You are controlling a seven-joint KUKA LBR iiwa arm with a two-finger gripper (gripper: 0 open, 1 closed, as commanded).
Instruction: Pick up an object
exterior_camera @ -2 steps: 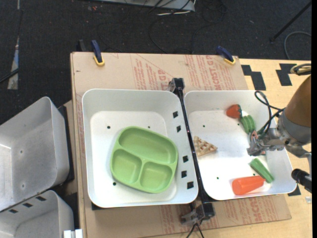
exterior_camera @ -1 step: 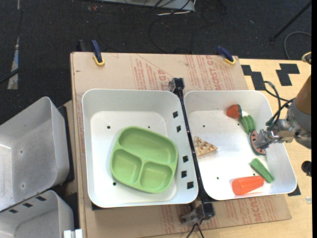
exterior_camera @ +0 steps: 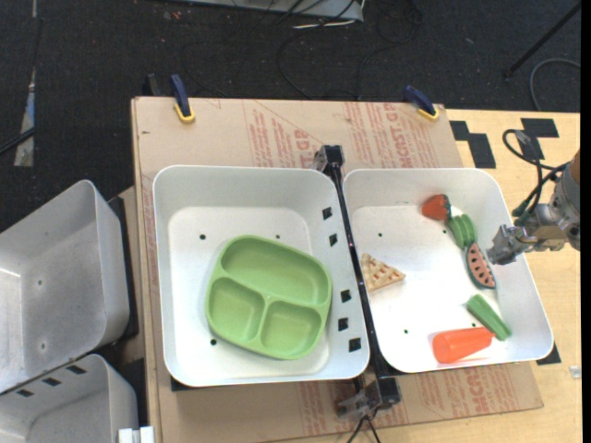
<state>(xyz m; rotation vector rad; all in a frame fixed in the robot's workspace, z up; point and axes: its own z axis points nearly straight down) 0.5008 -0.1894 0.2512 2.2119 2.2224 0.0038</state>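
Gripper (exterior_camera: pixel 506 247) and wrist enter at the frame's right edge, with most of the grey arm cut off; whether the claw is apart or together cannot be made out. It hovers over the right white bin (exterior_camera: pixel 406 349) at its right wall, just beside the watermelon-slice toy (exterior_camera: pixel 477 266), whose long axis runs from upper left to lower right. Nearby lie a green pepper toy (exterior_camera: pixel 461 228), an orange carrot toy (exterior_camera: pixel 462 343) and a tan waffle wedge (exterior_camera: pixel 379 272). A green divided plastic plate (exterior_camera: pixel 268 295) sits in the left bin (exterior_camera: pixel 185 210).

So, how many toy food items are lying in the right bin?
4. A strawberry with green top in the far corner, a watermelon slice near the right wall by the gripper, a carrot in the near corner, a waffle piece near the left wall.
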